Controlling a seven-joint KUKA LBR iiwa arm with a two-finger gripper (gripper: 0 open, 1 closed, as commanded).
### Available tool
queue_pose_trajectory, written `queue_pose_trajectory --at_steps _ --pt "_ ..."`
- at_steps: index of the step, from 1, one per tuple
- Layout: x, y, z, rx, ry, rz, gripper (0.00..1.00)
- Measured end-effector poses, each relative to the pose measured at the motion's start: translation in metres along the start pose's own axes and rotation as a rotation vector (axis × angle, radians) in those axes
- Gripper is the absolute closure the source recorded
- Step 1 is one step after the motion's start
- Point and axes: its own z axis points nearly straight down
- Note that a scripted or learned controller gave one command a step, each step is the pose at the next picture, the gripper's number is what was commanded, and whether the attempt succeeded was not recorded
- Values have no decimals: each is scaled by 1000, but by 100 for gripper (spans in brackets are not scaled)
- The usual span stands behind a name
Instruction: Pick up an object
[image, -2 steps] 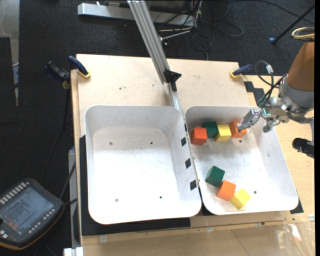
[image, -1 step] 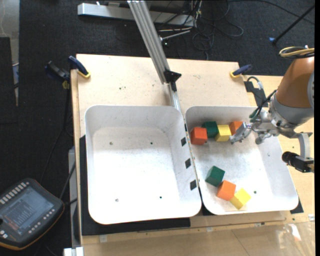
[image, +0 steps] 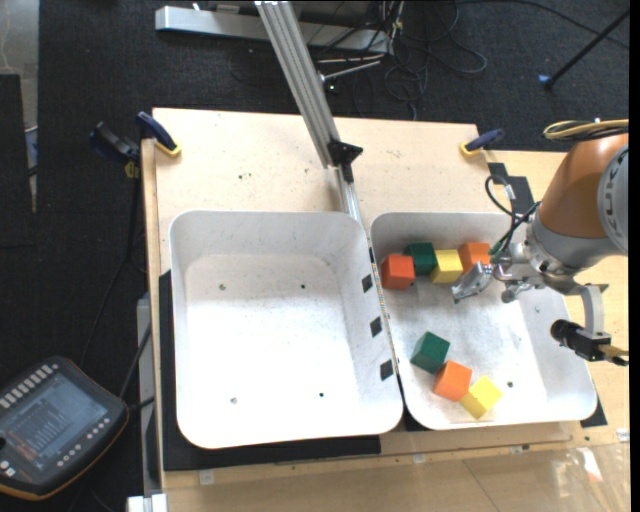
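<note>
Two white bins (image: 270, 250), seven blocks in the right bin (image: 545, 395), arm reaching in low, gripper (image: 492, 283) open, holding nothing

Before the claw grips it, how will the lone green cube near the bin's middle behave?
The green cube looks solid with flat faces, so probably stiff and unlikely to roll. It touches the orange cube, so a push may shift both. It seems light.

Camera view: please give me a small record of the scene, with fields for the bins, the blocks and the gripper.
left bin: white, shallow
right bin: white, holds all blocks
back row: orange block, green block, yellow block, orange block
front group: green block, orange block, yellow block
gripper: over right bin, beside back row, fingers open, holding nothing
</note>
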Motion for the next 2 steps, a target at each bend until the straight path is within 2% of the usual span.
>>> queue_pose_trajectory --at_steps 1,2 --pt "1 0 25 -2 0 -2 0" --pt "1 1 13 -7 -1 -1 100"
